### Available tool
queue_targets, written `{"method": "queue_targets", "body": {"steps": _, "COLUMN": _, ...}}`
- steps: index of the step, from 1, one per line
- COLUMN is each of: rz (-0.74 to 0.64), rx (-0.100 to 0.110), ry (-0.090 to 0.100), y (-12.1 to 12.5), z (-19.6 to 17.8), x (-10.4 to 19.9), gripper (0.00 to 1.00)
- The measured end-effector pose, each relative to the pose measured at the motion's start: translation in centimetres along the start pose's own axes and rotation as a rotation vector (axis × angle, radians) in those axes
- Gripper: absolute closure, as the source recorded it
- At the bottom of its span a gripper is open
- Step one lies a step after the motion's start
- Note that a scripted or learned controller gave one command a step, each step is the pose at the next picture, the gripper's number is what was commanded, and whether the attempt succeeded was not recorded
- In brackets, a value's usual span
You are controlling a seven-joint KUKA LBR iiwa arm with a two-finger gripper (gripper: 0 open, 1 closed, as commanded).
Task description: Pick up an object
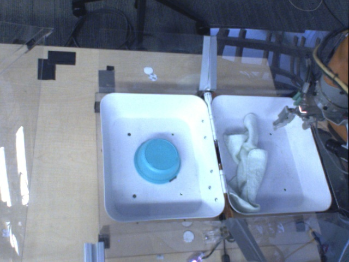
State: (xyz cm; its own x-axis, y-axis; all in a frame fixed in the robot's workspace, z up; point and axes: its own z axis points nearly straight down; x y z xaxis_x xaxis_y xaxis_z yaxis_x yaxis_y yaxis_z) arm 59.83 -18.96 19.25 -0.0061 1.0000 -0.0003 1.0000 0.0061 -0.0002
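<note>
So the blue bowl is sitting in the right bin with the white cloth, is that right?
Not quite. The camera view shows the blue bowl in the left bin, alone. The white cloth lies in the right bin.

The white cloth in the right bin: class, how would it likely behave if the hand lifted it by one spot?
The cloth lies crumpled in soft folds, so it would probably droop and hang rather than keep its shape. It looks thin, so likely light. One end lies against the bin wall near the divider, so it may drag as it rises.
</note>
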Motion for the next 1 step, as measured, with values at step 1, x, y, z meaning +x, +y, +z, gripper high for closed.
{"method": "queue_targets", "body": {"steps": 1, "rz": -0.144, "rx": -0.012, "ry": -0.002, "y": -0.06, "z": 9.70, "x": 7.35, "gripper": 0.00}}
